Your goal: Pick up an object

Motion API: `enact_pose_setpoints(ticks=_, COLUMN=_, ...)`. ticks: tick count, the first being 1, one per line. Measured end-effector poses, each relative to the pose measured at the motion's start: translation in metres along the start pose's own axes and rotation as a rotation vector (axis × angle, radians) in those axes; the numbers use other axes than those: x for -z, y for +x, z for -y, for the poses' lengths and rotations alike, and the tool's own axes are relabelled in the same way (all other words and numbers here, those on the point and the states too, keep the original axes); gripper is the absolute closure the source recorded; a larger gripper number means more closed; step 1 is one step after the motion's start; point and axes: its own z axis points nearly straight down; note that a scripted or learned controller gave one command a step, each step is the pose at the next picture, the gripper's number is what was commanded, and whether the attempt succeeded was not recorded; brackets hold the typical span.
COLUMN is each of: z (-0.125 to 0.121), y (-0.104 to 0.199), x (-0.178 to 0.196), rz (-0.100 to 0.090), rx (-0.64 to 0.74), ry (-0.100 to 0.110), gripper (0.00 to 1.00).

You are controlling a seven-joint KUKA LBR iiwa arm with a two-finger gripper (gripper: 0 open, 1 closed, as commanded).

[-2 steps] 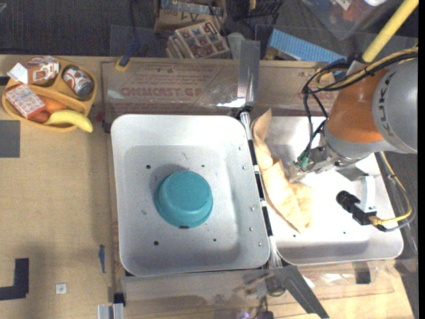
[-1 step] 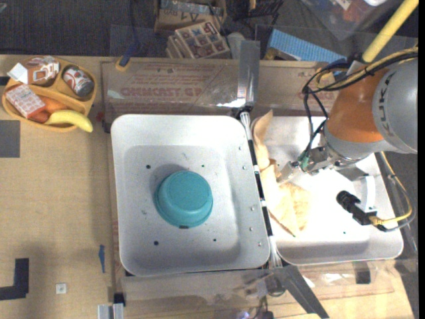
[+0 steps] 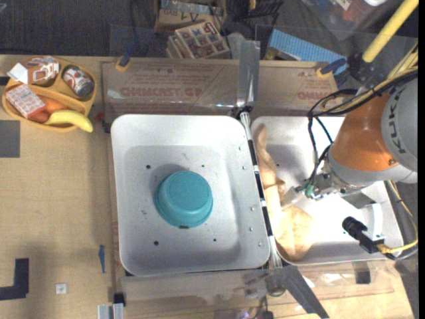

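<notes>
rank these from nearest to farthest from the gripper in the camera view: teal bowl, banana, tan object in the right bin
1. The tan object, in the right bin, lies just left of and below the gripper.
2. The teal bowl, upside down in the middle of the left bin, sits one bin over.
3. The banana, in the yellow dish at the bench's far left corner, is farthest.

Gripper (image 3: 309, 190) fingers hidden beneath the arm's wrist (image 3: 362, 153).

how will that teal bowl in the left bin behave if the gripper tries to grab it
The teal bowl sits upside down, so it probably won't tip or roll. Its smooth rounded dome looks stiff and slippery; fingers may slide off. It looks light for its size, so a push would likely skate it across the left bin.
</notes>
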Motion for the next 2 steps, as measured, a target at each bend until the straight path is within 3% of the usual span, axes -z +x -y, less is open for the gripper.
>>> enact_pose_setpoints(ticks=1, z=-0.063, y=-0.022, x=-0.001, rz=0.002, rx=-0.054, ry=0.000, gripper=0.00)
enact_pose_setpoints(ticks=2, z=-0.034, y=-0.007, x=0.000, rz=0.001, rx=0.096, ry=-0.001, gripper=0.00)
